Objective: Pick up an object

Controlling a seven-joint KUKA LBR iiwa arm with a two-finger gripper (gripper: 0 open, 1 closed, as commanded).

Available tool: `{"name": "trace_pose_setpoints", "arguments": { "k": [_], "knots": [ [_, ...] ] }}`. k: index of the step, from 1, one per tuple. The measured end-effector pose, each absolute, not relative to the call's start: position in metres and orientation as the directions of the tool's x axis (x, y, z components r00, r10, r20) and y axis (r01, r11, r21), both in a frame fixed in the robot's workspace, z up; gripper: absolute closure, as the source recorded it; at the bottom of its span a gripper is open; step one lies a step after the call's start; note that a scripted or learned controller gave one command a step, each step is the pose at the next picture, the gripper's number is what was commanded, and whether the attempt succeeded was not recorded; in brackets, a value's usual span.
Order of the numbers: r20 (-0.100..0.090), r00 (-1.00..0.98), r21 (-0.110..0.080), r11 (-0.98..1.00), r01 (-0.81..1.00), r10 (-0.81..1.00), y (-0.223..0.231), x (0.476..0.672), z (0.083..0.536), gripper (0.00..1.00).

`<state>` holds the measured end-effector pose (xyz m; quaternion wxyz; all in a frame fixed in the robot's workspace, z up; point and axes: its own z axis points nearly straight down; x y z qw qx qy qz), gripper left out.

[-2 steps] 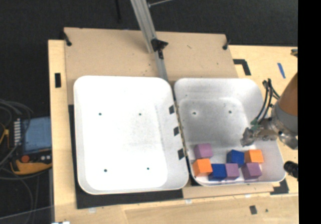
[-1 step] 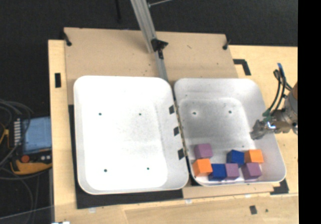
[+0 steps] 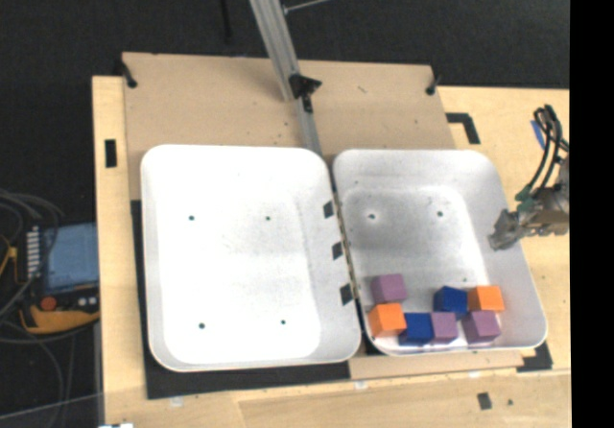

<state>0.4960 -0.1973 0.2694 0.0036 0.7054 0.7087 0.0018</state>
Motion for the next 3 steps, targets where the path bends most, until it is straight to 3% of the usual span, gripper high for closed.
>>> {"name": "trace_pose_setpoints", "arguments": {
  "k": [1, 3],
  "knots": [
    [-0.001, -0.006, 0.004, 0.006, 1.000, 1.000, -0.198, 0.497, 0.291, 1.00],
    [0.001, -0.006, -0.001, 0.006, 1.000, 1.000, -0.101, 0.527, 0.270, 1.00]
  ]
}}
